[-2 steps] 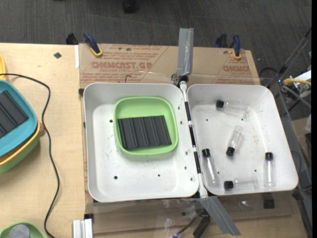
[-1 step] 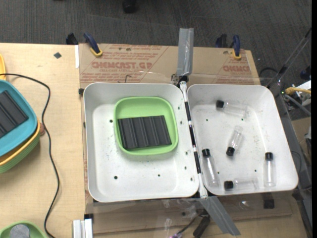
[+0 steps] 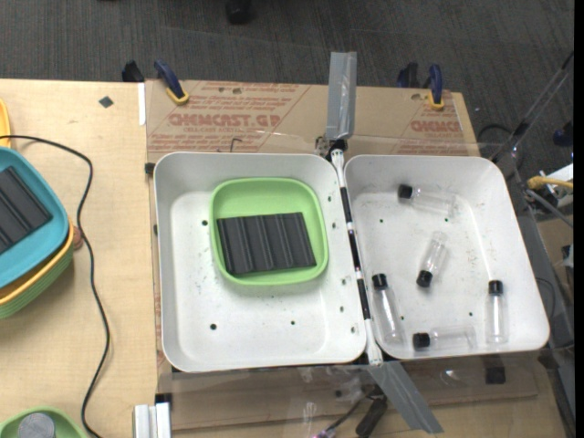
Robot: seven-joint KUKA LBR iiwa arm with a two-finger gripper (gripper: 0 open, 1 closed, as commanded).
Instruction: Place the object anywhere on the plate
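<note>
five clear vials with black caps (image 3: 431,265) lie scattered in the right bin (image 3: 511,199), well apart from the green plate (image 3: 267,197). that plate sits in the left bin (image 3: 182,272), bearing a dark ribbed insert (image 3: 266,243).

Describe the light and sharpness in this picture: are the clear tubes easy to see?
Camera view: the light is even and soft, with faint shadows along the bin walls. The green plate is sharp. The tubes almost vanish against the white right bin; mostly their black caps show.
</note>
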